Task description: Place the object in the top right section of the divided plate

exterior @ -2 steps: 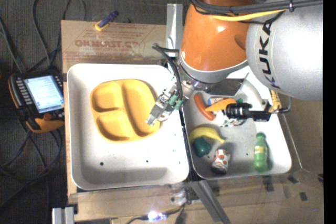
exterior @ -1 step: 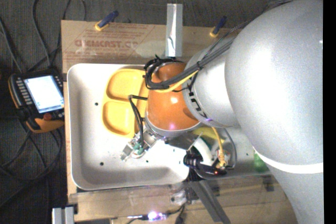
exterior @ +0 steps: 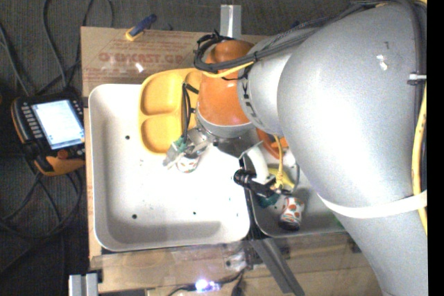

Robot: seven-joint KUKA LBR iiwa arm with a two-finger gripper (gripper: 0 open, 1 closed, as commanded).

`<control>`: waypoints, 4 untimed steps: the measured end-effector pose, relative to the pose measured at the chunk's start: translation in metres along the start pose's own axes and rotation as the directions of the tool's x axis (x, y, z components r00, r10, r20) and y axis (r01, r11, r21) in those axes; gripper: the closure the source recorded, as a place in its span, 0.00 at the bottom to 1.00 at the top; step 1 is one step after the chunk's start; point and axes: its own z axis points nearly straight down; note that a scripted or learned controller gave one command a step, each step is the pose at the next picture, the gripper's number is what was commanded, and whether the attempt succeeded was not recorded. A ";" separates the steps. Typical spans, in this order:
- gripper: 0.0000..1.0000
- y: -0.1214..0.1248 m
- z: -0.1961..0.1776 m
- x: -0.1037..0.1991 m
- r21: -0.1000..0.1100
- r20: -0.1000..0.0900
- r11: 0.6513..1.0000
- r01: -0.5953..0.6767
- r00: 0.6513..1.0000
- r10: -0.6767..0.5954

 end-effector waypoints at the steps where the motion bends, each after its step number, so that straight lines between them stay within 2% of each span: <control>1: 1.00 -0.034 -0.024 0.012 0.025 -0.006 0.997 0.074 0.997 -0.073; 2: 1.00 -0.016 -0.089 -0.069 0.022 -0.009 0.955 0.296 0.955 -0.296; 3: 1.00 -0.062 -0.135 -0.202 0.024 -0.005 0.985 0.168 0.986 -0.168; 4: 1.00 0.015 -0.115 -0.188 0.023 -0.007 0.982 0.185 0.983 -0.185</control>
